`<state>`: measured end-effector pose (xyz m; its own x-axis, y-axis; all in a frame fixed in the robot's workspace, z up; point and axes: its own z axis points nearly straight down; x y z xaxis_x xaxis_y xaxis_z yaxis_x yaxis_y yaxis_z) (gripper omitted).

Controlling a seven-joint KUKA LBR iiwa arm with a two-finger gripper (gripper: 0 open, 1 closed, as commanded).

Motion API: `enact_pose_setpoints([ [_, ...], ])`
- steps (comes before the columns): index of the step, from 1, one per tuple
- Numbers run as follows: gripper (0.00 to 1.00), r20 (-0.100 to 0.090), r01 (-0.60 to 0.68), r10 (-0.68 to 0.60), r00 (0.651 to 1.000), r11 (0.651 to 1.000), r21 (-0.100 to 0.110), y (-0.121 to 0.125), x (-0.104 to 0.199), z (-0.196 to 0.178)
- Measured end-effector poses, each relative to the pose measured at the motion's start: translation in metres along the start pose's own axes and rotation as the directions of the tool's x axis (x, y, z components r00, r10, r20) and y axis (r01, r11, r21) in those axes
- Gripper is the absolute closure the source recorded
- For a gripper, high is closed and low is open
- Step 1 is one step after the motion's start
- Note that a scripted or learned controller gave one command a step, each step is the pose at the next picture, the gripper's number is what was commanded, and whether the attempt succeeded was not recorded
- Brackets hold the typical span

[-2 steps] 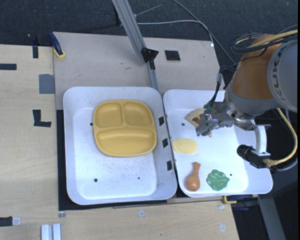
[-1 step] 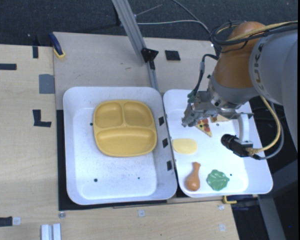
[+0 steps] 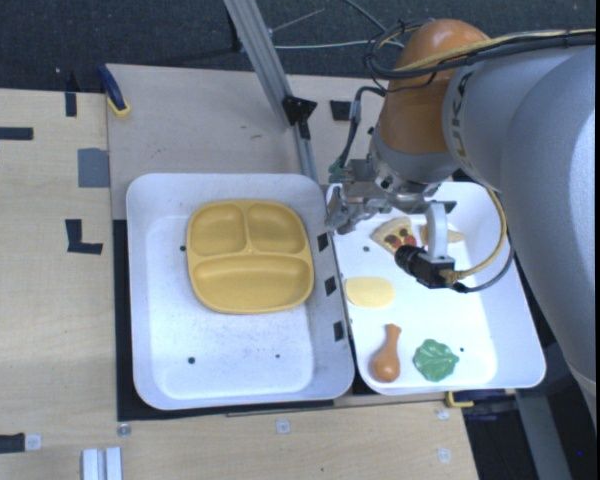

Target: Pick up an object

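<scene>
Camera view: the big grey arm point(image 3: 520, 168) reaches over the right bin point(image 3: 500, 363). A yellow plate point(image 3: 250, 255) sits in the left bin point(image 3: 160, 298). Pizza slice point(image 3: 397, 236), yellow oval point(image 3: 369, 291), green lump point(image 3: 435, 359) and drumstick point(image 3: 386, 354) lie below the gripper point(image 3: 352, 208).

The arm point(image 3: 540, 168) hides the right bin's point(image 3: 480, 368) far corner and part of the pizza slice point(image 3: 395, 236).
</scene>
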<state>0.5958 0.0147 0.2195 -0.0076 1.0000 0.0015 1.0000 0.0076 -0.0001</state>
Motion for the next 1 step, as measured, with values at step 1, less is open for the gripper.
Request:
enact_pose_setpoints([
  [1, 1.00, 0.000, -0.001, 0.001, 1.000, 1.000, 0.000, 0.0284, 0.0453, 0.0090],
])
